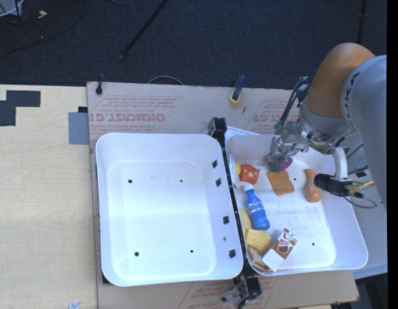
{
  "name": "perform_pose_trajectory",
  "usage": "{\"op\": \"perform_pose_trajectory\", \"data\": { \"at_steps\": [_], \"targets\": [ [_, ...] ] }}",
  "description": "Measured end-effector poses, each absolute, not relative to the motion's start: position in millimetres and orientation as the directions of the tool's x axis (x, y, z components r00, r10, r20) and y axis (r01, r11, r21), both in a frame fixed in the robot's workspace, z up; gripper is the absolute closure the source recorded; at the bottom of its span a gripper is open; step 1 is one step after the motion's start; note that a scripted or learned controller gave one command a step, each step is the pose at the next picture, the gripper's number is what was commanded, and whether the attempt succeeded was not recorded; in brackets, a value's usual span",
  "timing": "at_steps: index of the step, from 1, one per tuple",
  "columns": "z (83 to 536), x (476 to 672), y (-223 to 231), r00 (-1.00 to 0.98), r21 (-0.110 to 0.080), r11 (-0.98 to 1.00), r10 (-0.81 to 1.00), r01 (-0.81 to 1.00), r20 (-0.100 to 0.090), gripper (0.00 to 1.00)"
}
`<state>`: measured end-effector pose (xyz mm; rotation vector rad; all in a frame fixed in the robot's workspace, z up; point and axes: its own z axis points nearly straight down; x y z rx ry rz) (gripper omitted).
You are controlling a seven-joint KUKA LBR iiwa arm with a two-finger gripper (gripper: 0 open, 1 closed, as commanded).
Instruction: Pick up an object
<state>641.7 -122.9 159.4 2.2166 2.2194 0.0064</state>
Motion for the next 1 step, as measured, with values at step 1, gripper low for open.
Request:
{"op": "perform_pose_trajectory", "data": {
  "at_steps": [1],
  "targets": [
    [84.3, 620.0, -124.9, 0.001, -0.003, -0.001, 1.0, 1.0, 0.0, 1.0]
  ]
}}
